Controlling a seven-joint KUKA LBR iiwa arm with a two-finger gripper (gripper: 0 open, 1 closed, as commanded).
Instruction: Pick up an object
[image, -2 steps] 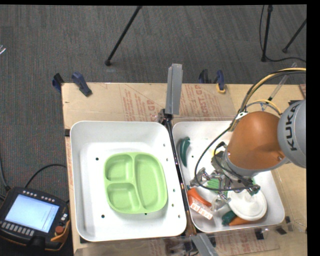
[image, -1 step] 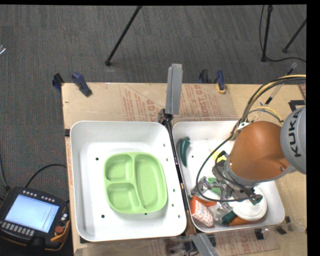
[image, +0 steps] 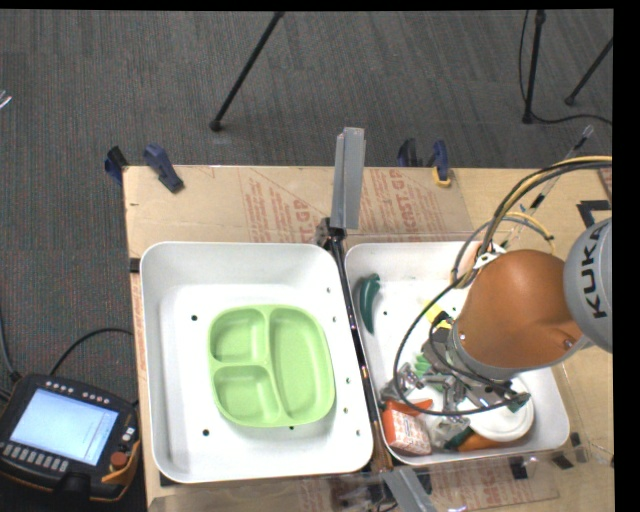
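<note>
The arm's orange band (image: 520, 308) hangs low over the right bin (image: 420, 262), and my gripper (image: 455, 390) reaches down among a pile of small objects at the bin's front. An orange-red packet (image: 405, 427) lies at the front left of that pile. A white round dish (image: 505, 425) sits to its right, partly under the wrist. A dark green curved object (image: 368, 298) lies near the bin's left wall. The wrist and cables hide the fingertips.
The left bin (image: 165, 300) holds a light green divided plate (image: 270, 365). A grey upright post (image: 348, 180) stands behind the seam between the bins. A teach pendant (image: 65, 432) lies at the lower left, off the bench.
</note>
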